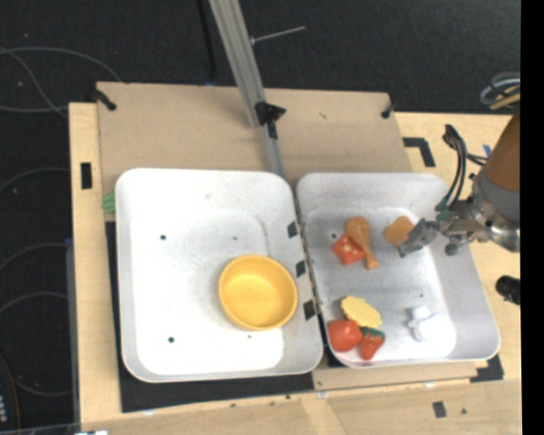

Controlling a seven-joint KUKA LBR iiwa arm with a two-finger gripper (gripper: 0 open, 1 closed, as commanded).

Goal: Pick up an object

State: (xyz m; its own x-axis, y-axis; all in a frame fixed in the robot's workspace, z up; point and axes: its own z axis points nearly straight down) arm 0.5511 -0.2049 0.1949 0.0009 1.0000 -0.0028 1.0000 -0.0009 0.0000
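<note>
Fingers (417, 238) of the gripper (435, 243) stand apart, gripping nothing, low in the right bin (390, 284) just right of a brown toy food piece (398, 230) (likely target); grasp and lift remain.

Orange-brown rounded arm (506, 157) section at the top. Below it, a grey metal wrist with a silvery ring. Dark looped cables (456, 166) alongside. Grey end effector (423, 236) of blocky dark metal, with a small greenish mark near its base.
</note>
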